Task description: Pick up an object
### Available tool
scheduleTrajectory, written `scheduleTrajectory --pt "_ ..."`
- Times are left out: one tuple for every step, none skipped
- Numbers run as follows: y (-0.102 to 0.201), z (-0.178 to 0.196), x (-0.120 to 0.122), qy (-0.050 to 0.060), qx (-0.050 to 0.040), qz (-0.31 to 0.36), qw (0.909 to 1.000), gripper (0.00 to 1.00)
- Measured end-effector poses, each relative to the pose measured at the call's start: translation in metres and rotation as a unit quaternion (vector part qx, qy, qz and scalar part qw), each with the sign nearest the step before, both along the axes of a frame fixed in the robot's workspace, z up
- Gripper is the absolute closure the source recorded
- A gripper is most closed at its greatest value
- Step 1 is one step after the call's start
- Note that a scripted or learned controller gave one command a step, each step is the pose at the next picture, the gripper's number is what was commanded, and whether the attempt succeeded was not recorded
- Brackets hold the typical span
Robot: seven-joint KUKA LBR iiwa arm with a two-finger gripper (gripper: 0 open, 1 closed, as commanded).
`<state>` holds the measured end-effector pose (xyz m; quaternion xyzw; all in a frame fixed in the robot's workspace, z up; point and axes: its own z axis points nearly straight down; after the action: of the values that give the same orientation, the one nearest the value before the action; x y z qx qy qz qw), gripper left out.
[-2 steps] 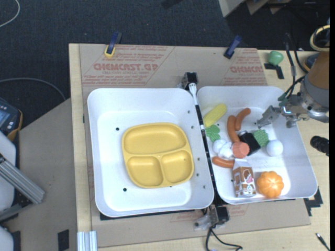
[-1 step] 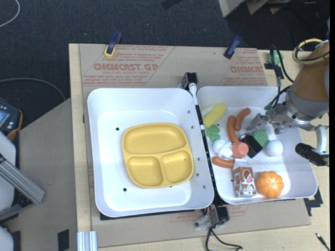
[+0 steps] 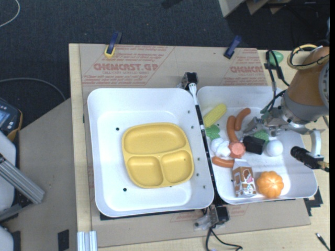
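Claw [image 3: 257, 125] grip state: you cannot tell. It sits low at 3 o'clock over the right bin [image 3: 303, 190]; no lift yet.

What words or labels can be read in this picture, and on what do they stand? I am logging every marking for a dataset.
"CHEMCAST G.P", red print on the brown board under the bins, above the left bin.
The same red print again above the right bin, partly hidden: only "CHEMCAST" shows.
Smaller red lines around both prints: too small to read.
Small carton in the right bin: printed, too blurred to read.
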<state>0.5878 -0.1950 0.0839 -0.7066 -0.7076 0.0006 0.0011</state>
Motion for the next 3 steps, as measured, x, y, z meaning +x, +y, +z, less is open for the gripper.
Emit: scheduleTrajectory --pt "0.0 0.012 0.001 -0.002 -0.0006 0.0 1.0 1.0" --pt "0.006 0.074 0.001 -0.005 -0.0016 0.0 1.0 1.0" --pt "0.014 0.121 0.0 -0.004 -0.0015 0.0 1.0 1.0"
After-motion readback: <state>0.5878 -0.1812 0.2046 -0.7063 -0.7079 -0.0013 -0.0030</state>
